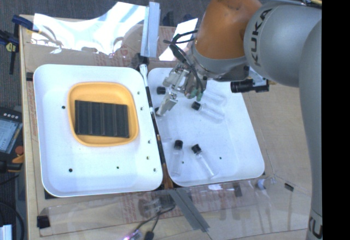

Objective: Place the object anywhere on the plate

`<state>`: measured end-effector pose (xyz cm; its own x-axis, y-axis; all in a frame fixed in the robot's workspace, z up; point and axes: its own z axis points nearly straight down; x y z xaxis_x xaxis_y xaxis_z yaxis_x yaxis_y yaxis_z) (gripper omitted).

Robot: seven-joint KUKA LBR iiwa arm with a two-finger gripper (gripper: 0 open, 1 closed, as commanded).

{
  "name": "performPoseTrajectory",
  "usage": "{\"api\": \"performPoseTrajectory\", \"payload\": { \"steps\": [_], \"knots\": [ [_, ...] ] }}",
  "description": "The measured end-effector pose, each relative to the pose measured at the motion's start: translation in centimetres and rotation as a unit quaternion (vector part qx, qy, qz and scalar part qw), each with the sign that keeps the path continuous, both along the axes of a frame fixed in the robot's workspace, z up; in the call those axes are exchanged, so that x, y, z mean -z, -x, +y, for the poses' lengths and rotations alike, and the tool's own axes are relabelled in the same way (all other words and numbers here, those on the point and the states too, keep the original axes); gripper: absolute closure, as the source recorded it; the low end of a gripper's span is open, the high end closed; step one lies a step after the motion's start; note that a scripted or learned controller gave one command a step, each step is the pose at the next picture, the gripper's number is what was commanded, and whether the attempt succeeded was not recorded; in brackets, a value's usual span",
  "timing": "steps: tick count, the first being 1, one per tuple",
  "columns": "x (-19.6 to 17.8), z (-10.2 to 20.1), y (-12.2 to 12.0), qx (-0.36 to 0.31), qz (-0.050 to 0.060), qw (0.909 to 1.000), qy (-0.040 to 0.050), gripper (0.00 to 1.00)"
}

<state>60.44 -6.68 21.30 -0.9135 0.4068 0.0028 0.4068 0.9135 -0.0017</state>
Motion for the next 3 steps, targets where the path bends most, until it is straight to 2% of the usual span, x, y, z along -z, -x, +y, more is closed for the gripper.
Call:
{"api": "performPoseTrajectory", "payload": {
  "steps": [3],
  "knots": [
    [0.00,0.00,0.00,0.000,0.000,1.0000,0.0000,0.00]
  ]
}}
